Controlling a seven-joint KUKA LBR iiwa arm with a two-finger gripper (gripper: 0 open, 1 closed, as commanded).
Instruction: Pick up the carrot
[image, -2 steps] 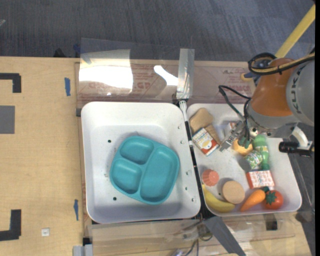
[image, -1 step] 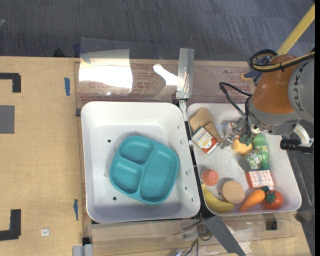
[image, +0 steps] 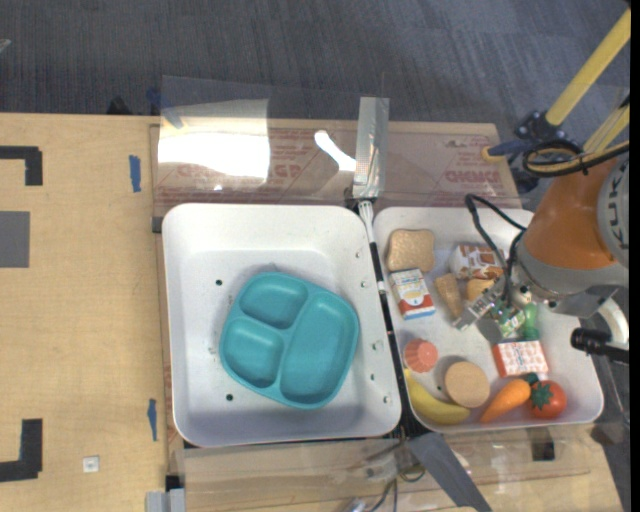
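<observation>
In right bin (image: 590, 415), apparently, carrot (image: 505, 397).

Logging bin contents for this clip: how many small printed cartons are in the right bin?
2. A white-and-red milk-style carton lies near the right white bin's left side; a red-patterned flat carton lies above the orange carrot. The arm may hide others.

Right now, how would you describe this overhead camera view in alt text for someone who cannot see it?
A grey and orange robot arm reaches over the right bin of toy food, its gripper well above the carrot in the picture. The left bin holds a teal divided plate.
</observation>
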